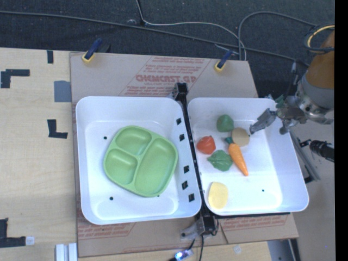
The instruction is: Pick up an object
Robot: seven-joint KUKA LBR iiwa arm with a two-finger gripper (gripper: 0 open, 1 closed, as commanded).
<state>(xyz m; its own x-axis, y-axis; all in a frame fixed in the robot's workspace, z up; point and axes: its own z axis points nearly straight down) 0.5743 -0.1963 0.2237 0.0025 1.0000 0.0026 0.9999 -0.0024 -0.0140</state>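
The gripper [274, 122] is hanging over the right bin's [272, 194] far right edge, its 2 fingers [261, 123] spread open and holding nothing. The carrot [238, 159] is lying mid-bin, touching a beige ball [241, 136], beside green leaves [220, 160] and a tomato [205, 144].

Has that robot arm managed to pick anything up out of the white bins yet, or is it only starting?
Nothing looks picked up yet. The toy foods, among them the orange plastic carrot and the pale round piece, all lie on the floor of the right white bin. The two-finger gripper hangs open over that bin's far right edge, nothing between its fingers. Reaching down, closing on one item and lifting it are all left.
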